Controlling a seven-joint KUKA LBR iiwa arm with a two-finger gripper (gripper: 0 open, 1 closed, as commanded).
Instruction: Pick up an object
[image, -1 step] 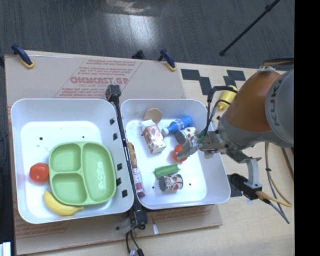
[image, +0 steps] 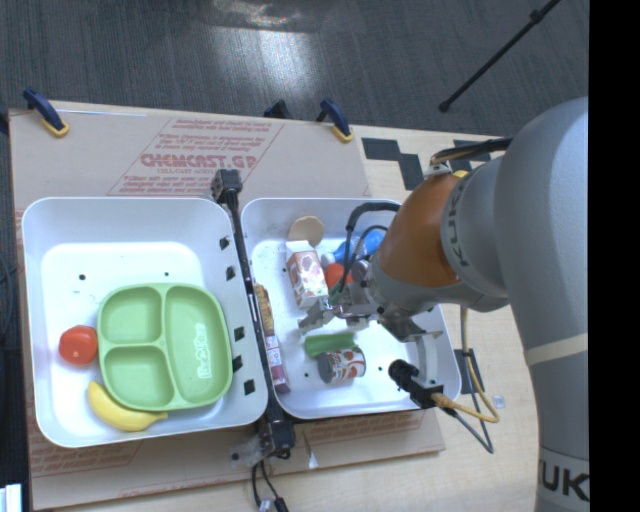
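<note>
Right bin, centre-right of frame, holds the pickable stuff: a small carton, a green cylinder just above a printed can, and a tan round piece near its top edge. Tool sits low between carton and green cylinder; can't tell its state. Left bin has a green divided tray, a tomato and a banana at lower left. Both on the tabletop.
</note>
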